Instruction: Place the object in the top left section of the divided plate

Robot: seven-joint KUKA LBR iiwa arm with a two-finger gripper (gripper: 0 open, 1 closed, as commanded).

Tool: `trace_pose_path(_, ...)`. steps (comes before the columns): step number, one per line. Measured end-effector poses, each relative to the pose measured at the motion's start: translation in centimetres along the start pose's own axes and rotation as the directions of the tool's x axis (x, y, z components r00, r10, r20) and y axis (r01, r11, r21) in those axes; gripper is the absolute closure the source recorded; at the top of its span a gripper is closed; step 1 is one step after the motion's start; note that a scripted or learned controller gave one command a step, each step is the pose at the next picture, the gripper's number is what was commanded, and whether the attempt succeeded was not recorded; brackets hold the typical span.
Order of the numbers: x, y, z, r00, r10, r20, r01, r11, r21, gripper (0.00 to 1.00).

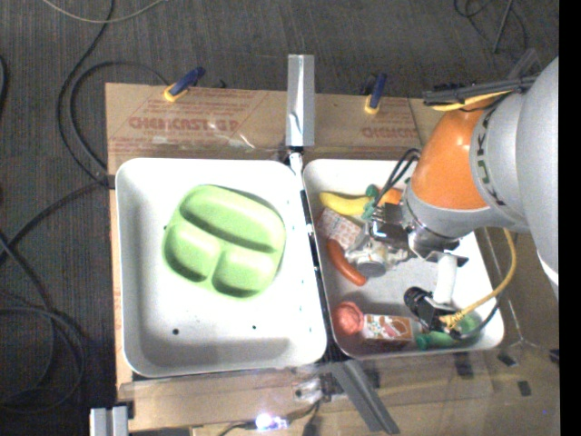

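Left bin (pixel 136 334): green divided plate (pixel 225 240), three sections, nothing in any of them, top left section included. Right bin (pixel 495 334): banana (pixel 343 204) at the upper left, partly covered by the arm; red sausage-shaped piece (pixel 347 265) below it; bottle with red label and green cap (pixel 390 329) lying along the lower edge; other small pieces too hidden to name. Gripper (pixel 377 248) low over the right bin beside banana and sausage-shaped piece; jaw state: cannot tell, blurred and overlapped by clutter. Grey arm (pixel 472 171) with orange band, cut off at the right.

Grey arm (pixel 536 162) with orange band (pixel 454 157), yellow cable (pixel 497 284) and metallic gripper (pixel 374 251).
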State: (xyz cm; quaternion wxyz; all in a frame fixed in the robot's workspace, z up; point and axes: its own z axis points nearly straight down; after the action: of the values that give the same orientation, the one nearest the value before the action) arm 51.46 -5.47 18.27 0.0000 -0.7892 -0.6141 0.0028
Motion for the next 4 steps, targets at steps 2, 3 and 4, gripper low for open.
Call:
trace_pose_path(2,18.5,1.5,-5.7,0.997,0.074,0.001,-0.074,0.997,-0.001,1.0)
trace_pose_path(3,14.2,-2.8,-4.1,0.998,-0.059,0.002,0.059,0.998,0.0,1.0)
trace_pose_path(4,12.4,-5.2,-11.3,1.0,0.004,0.001,-0.004,1.0,-0.002,1.0)
